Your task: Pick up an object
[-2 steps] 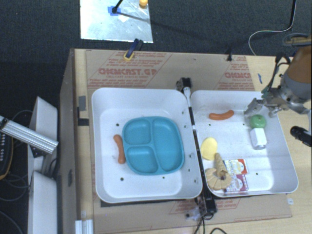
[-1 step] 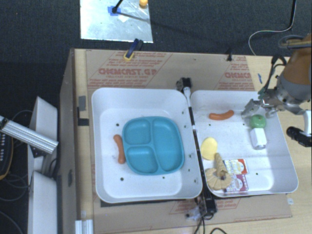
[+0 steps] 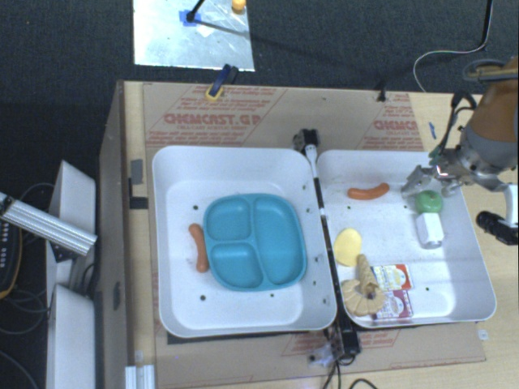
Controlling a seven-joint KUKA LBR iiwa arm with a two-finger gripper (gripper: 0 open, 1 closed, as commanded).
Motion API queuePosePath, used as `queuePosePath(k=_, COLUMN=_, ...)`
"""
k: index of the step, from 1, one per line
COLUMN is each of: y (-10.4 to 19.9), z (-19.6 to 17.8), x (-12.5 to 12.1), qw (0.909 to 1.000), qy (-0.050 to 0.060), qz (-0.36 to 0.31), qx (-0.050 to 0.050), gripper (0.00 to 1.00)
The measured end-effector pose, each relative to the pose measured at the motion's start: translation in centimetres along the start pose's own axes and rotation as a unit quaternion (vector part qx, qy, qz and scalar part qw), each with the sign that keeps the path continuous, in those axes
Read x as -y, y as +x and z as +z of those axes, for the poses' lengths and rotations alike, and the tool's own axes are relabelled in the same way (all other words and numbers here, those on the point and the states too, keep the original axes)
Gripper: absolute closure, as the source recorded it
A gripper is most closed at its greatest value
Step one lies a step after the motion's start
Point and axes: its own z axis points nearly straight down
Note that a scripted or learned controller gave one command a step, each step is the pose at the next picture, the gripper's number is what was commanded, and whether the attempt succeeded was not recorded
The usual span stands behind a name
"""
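The right bin (image 3: 478,286) holds the small white bottle with a green cap (image 3: 429,217), right of centre frame, just below the gripper (image 3: 427,182). It looks light, rigid, slippery; its body suits gripping. Jaw state: cannot tell.

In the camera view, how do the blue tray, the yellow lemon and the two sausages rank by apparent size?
1. blue tray
2. yellow lemon
3. left-bin sausage and right-bin sausage: they look alike, so no ranking.
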Motion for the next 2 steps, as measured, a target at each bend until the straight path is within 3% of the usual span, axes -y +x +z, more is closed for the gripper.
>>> queuePosePath(k=1, y=-0.1, z=3.0, x=0.1, qw=1.0000, qy=-0.002, qz=0.001, qx=0.001, gripper=0.00)
queuePosePath(k=2, y=3.2, z=5.5, x=-2.4, qw=1.0000, qy=0.000, qz=0.001, qx=0.000, gripper=0.00)
